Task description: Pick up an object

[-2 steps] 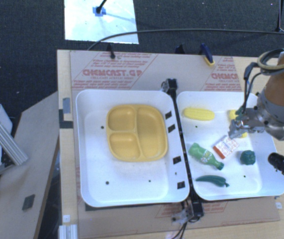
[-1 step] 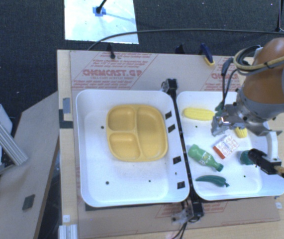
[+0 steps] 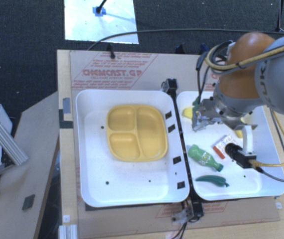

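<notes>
Printed cardboard [image 3: 117, 68] is spread over the bench, and two white bins are set on it side by side, with dark floor behind. The gripper [image 3: 198, 123] is seen low over the right bin [image 3: 268, 180], carried by the grey arm [image 3: 281, 78] with its orange band. Whether it is open or closed cannot be told from this angle, and no object can be seen held in it. A yellow piece [image 3: 186, 113] lies just beside the gripper, on its side toward the left bin [image 3: 89, 183]; whether the two touch cannot be made out. A green bottle [image 3: 205, 157] lies on its side near the gripper, toward the camera and clearly apart from it. A red and white packet [image 3: 223, 146] also lies near the gripper, toward the camera and to the view's right. A dark green pepper [image 3: 212, 180] is found farther from the gripper than the bottle, beyond it toward the camera. A yellow divided plate [image 3: 134, 133] is set well apart from the gripper, in the middle of the left bin.
</notes>
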### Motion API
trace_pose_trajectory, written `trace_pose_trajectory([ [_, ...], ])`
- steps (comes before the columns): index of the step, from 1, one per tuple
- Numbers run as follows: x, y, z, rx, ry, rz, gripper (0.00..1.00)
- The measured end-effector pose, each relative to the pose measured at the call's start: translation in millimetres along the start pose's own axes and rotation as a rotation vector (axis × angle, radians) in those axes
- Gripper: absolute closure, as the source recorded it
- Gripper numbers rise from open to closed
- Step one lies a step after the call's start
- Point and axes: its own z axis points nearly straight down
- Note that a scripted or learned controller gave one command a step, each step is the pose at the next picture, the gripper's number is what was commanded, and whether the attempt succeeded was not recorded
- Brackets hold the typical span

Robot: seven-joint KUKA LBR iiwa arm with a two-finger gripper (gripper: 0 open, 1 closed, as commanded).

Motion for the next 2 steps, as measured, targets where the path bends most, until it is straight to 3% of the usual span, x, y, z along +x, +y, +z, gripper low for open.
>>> trace_pose_trajectory([
  [1,50,19,-13,-0.001,0.001,0.0,1.0],
  [2,99,39,-3,0.0,-0.001,0.001,1.0],
])
